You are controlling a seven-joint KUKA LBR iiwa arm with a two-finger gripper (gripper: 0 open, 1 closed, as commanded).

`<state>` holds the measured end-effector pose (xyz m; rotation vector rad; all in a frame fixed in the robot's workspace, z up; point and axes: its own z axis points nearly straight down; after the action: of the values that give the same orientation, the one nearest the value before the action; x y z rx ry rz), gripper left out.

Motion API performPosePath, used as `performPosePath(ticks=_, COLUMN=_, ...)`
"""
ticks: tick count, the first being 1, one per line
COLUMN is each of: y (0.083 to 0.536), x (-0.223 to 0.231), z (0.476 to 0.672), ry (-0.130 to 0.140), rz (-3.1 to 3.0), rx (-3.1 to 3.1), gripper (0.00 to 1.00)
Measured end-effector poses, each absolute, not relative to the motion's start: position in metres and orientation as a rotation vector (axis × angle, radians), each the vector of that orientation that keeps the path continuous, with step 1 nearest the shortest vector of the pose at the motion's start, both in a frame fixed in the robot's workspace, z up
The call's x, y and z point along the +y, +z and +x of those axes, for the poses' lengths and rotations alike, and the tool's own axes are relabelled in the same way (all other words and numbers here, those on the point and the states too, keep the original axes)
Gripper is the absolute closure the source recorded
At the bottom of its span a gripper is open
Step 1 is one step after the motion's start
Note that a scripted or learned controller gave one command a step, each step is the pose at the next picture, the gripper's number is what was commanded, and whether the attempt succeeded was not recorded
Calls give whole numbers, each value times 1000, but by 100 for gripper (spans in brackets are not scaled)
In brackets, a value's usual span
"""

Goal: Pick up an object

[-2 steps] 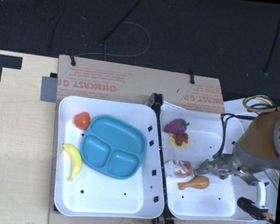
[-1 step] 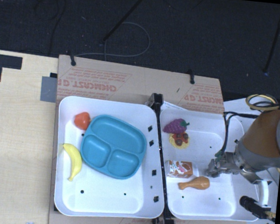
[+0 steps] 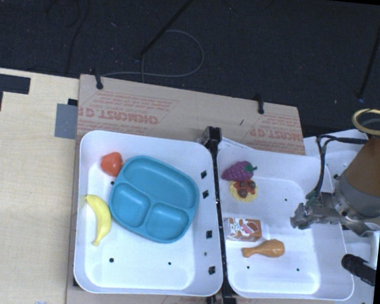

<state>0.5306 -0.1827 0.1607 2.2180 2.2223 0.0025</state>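
Nothing is picked yet: the hand [image 3: 303, 217] hovers over the right bin [image 3: 298, 283], its grip unclear to me.

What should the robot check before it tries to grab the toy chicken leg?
1. Chicken leg lies flat in the right bin, nothing on top: ok.
2. Space around it: snack packet sits close beside its thin end: not ok.
3. Gripper is above the leg: not ok, it hangs off to the side near the bin's right part.
4. Gripper open wide enough: cannot tell.
5. Grapes out of the way: ok.
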Motion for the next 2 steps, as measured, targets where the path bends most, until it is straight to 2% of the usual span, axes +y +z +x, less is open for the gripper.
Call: performPosePath(ticks=2, y=276, x=-188, z=537, ry=2, rz=2217, rx=2222, gripper=100)
